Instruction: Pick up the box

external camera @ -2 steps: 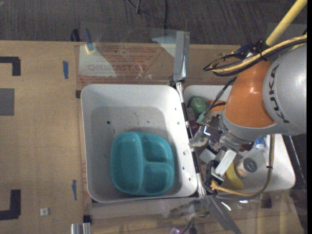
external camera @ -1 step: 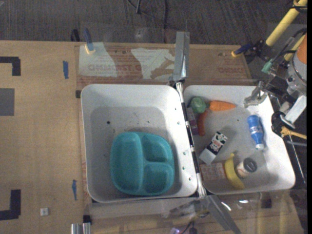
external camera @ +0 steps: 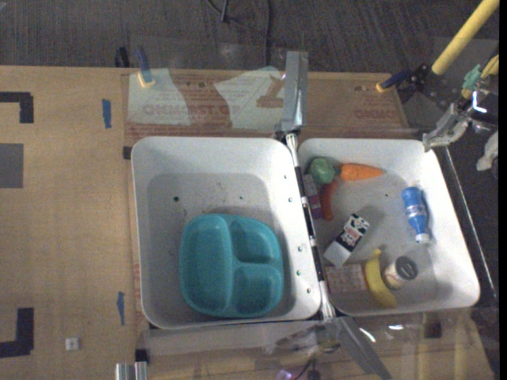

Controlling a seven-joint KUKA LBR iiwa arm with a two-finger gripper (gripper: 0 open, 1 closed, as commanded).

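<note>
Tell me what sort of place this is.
Most likely a robotics lab's bin-picking test bench. Two shallow white bins sit side by side on a taped wooden bench, the right bin holding toy food and a small box, the left a teal divided tray.

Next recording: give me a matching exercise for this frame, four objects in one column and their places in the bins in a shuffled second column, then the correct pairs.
Objects
1. teal divided plastic tray
2. orange carrot
3. blue plastic bottle
4. small black-and-white carton box

Places
A. right bin, near its right wall
B. left bin, on its floor toward the near side
C. right bin, at the far end beside a green round item
D. right bin, around the middle of the floor

Pairs: 1-B, 2-C, 3-A, 4-D
</note>
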